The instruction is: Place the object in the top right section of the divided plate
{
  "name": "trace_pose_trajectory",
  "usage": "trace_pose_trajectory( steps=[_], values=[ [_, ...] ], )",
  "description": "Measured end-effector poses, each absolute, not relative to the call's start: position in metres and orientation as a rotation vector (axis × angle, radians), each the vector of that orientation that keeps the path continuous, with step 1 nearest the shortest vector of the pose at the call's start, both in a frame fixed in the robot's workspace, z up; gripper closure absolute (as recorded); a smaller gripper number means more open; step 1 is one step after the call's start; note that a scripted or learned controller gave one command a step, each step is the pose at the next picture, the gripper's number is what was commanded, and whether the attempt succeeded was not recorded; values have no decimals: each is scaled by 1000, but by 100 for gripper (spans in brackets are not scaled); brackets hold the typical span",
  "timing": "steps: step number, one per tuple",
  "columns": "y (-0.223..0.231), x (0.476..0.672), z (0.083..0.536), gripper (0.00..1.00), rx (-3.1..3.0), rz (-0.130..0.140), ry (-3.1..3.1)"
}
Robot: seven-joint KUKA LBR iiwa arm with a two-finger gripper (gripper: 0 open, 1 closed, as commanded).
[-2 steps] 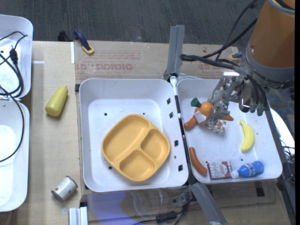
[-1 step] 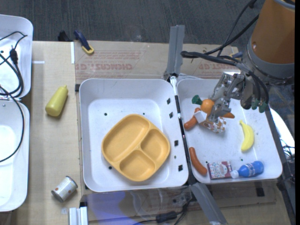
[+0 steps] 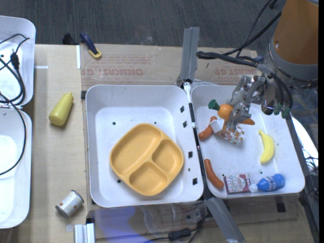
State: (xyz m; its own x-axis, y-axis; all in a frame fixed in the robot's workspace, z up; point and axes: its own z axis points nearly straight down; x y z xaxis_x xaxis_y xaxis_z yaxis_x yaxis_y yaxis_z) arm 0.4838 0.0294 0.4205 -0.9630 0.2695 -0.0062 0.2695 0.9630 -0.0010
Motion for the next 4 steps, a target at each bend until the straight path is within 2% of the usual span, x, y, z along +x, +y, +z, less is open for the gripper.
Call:
trace_pose_trajectory(
  steps=[1,2,3,4],
  values=[
    [30,486,429,100,426,-4,3105],
    [41,517,441,100,656,-1,3071],
    [85,479,441,100,715,-2,3060],
    [86,481,449,100,713,-3,3060]
  ],
)
